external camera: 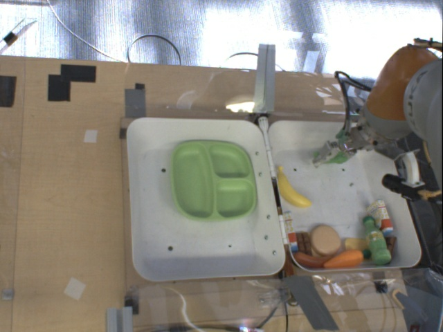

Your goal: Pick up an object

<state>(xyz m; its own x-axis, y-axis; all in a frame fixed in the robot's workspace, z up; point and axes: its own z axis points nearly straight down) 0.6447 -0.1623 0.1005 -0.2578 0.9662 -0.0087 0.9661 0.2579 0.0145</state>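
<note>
Grey-and-orange arm's tool (331,154) hovers over the right white plastic bin (332,185), far from its toy pile; whether it grips cannot be told. A yellow plastic banana (292,191) lies near the divider.

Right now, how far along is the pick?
Done: the gripper is low in the right bin, at its far end. In hand: I cannot tell; something green shows at the tip. Left: the banana and the pile at the near end lie untouched.

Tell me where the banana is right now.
The banana lies in the right bin, against its left wall, above the toy food pile.
</note>
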